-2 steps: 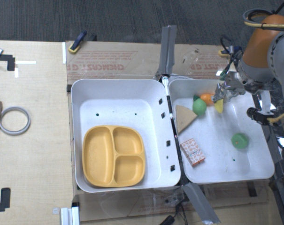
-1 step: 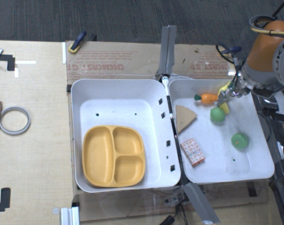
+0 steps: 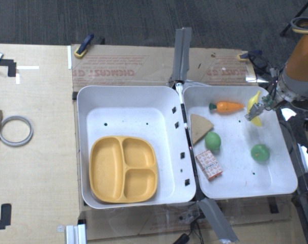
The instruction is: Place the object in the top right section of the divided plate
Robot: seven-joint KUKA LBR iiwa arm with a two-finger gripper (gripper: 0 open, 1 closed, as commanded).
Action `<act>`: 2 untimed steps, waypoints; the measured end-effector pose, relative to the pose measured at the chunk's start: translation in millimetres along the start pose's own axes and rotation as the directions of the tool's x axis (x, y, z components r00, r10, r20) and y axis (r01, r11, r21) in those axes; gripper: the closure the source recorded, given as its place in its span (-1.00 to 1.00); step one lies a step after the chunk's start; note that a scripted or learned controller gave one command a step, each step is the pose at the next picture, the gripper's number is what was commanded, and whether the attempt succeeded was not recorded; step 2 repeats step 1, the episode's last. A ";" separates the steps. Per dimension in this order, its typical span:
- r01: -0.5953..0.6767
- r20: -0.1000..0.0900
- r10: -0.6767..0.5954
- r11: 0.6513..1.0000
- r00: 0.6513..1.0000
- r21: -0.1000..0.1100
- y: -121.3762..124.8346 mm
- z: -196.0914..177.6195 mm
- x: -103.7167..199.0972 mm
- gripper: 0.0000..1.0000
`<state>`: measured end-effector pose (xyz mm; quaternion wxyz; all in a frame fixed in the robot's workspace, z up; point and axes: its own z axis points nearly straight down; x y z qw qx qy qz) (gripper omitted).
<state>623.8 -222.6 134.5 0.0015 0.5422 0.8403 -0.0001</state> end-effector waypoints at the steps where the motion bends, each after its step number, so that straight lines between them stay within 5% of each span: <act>1: 0.330 0.002 -0.330 0.944 0.944 -0.002 33.8 0.0 -13.7 1.00; 2: 0.330 0.002 -0.330 0.944 0.944 -0.002 33.8 0.0 -13.7 1.00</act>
